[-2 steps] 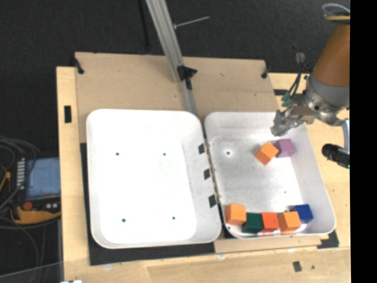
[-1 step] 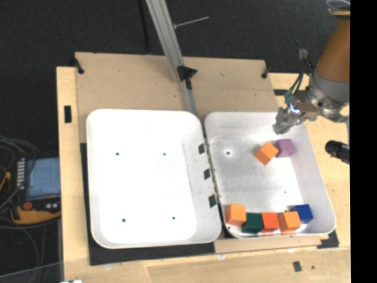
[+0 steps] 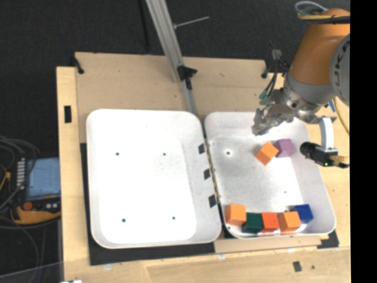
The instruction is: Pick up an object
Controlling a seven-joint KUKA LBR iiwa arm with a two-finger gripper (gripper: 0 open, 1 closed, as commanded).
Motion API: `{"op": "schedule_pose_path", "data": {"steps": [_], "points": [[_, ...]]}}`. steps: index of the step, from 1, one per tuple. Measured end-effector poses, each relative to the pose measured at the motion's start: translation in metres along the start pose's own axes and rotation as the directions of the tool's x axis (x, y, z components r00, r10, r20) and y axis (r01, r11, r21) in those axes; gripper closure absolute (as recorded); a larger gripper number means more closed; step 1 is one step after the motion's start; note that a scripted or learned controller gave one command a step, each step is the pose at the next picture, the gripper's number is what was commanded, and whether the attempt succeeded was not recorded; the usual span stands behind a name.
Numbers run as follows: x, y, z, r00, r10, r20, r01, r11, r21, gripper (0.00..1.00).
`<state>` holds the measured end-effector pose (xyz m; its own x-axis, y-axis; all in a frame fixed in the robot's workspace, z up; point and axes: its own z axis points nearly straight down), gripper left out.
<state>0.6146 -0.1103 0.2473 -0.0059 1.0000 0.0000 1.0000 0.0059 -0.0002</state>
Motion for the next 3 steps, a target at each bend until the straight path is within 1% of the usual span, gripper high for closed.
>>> {"op": "schedule_pose_path", "data": {"steps": [2,3], "points": [[0.116,0.015,-0.013,1.000,-0.002,-0.001,0.002,1.000,-0.003,1.00],[0.162,0.031,-0.005,1.000,-0.001,0.000,0.001,1.000,-0.002,1.00]]}}
